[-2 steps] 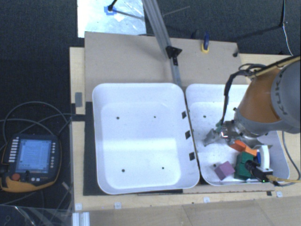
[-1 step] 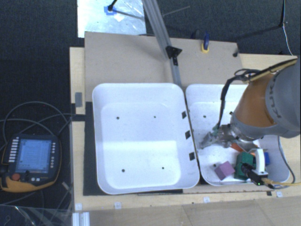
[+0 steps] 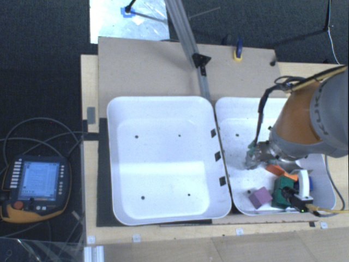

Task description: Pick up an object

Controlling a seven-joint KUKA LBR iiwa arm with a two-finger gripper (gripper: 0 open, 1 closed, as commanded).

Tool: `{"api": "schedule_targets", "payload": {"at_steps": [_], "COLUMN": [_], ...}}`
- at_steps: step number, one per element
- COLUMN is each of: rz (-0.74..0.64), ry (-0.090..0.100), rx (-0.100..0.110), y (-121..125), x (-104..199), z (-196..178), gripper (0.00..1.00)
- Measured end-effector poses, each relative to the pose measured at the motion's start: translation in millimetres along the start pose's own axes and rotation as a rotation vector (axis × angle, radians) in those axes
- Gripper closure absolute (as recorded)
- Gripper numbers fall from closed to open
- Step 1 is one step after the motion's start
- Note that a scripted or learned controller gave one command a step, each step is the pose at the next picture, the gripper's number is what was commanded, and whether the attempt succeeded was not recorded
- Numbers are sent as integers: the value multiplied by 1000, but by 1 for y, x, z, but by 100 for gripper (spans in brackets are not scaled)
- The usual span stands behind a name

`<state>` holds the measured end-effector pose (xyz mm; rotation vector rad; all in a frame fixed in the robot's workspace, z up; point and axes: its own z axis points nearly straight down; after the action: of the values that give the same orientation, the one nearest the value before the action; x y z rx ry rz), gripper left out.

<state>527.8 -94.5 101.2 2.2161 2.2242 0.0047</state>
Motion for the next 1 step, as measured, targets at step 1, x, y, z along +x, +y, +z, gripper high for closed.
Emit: {"api": "schedule_targets", "payload": {"at_steps": [1], "rz": [-1], "ry": [-2], "rx": [-5], "y": [1], "x": [4], "z": [-63], "gripper": [100]}}
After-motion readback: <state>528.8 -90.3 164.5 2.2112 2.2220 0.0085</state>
